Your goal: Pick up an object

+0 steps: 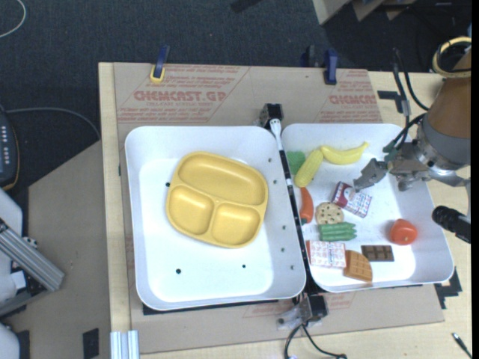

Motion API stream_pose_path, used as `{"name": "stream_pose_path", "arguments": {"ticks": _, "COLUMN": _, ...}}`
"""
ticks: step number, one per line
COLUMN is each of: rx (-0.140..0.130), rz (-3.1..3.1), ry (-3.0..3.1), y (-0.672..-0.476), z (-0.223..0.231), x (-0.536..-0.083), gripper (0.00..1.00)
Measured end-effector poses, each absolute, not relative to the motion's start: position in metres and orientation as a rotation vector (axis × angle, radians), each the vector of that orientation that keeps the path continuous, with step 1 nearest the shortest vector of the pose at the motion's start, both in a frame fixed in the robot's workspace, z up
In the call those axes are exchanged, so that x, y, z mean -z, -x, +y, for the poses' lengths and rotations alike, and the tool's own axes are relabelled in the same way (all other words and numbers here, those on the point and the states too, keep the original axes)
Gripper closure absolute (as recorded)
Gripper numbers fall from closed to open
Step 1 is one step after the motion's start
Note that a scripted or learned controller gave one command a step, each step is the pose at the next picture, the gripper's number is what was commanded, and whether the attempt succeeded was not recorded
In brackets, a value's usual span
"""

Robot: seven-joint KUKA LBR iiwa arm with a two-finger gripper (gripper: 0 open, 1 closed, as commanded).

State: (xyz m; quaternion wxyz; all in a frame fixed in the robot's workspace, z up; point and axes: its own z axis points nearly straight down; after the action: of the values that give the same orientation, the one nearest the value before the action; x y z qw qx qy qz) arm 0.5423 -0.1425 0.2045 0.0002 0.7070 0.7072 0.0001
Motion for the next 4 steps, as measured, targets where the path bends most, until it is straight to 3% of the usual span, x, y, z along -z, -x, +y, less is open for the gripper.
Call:
{"name": "stream_pose_path", "arguments": {"ticks": 2, "rx": 0.005, "rz": 2.227, "ry": -2.226, "y": -0.539, "z": -0.139, "x": -0.1, "gripper": 0.0}}
{"name": "stream_pose_path", "arguments": {"ticks": 3, "rx": -0.006, "rz": 2.219, "ry": -2.221, "y": -0.542, "z": -0.139, "x": -0.088, "gripper": 0.0}}
{"name": "stream_pose_path", "arguments": {"ticks": 4, "rx": -0.014, "rz": 2.215, "ry": -2.217, "y": -0.544, "z": -0.138, "x": -0.1, "gripper": 1.0}}
